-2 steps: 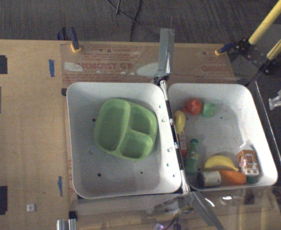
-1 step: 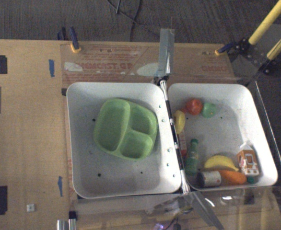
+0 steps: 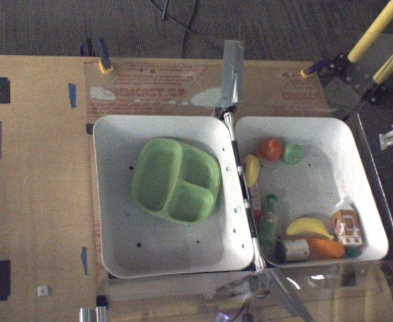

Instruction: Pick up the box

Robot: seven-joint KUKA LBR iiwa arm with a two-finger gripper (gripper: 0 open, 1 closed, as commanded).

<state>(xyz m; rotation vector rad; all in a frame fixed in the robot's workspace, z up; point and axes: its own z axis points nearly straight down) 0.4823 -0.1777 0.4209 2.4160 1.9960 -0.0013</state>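
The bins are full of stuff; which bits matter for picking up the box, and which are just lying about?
For the job:
box, at the right bin's near right corner

Lying about:
green plate in the left bin
tomato
green fruit
two bananas
green bottle
can
carrot

Bins (image 3: 116, 247) looked smooth white plastic, plate (image 3: 176, 180) matt green plastic, bench (image 3: 35, 180) raw cardboard-like board, box (image 3: 347, 225) printed card.
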